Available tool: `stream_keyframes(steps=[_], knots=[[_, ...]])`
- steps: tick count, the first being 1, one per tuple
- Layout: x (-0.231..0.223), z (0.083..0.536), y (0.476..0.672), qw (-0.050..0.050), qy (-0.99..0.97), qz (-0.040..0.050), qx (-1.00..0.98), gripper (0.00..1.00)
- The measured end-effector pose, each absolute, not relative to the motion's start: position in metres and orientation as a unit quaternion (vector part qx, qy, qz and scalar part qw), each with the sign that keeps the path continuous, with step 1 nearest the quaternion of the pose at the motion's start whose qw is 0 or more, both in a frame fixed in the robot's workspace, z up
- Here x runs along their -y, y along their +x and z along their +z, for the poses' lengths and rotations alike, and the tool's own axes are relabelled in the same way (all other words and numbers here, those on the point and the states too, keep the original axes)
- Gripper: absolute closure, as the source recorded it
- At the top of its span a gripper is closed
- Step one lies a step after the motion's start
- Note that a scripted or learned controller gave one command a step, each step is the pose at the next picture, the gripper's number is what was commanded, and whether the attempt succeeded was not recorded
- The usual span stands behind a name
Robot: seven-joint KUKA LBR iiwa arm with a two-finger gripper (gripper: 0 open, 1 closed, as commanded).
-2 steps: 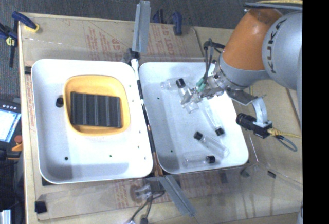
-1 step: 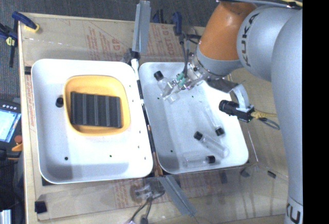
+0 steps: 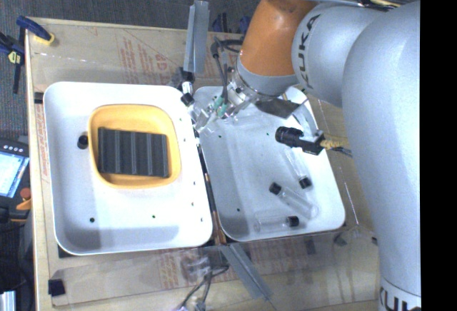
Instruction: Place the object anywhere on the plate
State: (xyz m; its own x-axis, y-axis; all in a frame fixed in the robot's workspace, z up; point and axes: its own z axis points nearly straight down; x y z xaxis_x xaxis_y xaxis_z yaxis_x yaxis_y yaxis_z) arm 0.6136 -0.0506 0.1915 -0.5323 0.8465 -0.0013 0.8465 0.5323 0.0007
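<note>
Two white bins sit side by side: the left bin [image 3: 64,224] holds a yellow plate [image 3: 134,143] with a dark ribbed centre, left of middle in the frame. Several clear tubes with black caps [image 3: 294,197] lie in the right bin [image 3: 243,210], lower right, faint against the white. Near top centre the gripper [image 3: 216,111] is mostly hidden under the orange-banded arm [image 3: 335,38]; whether it grips anything, I cannot tell.
</note>
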Motion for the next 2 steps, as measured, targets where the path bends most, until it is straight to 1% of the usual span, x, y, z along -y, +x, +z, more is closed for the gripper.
stream_keyframes(steps=[1,2], knots=[[0.0054,0.1912,0.5775,-0.002,0.416,-0.001,-0.909,1.0],[0.0059,0.1913,0.5776,-0.002,0.417,-0.0012,-0.909,0.0]])
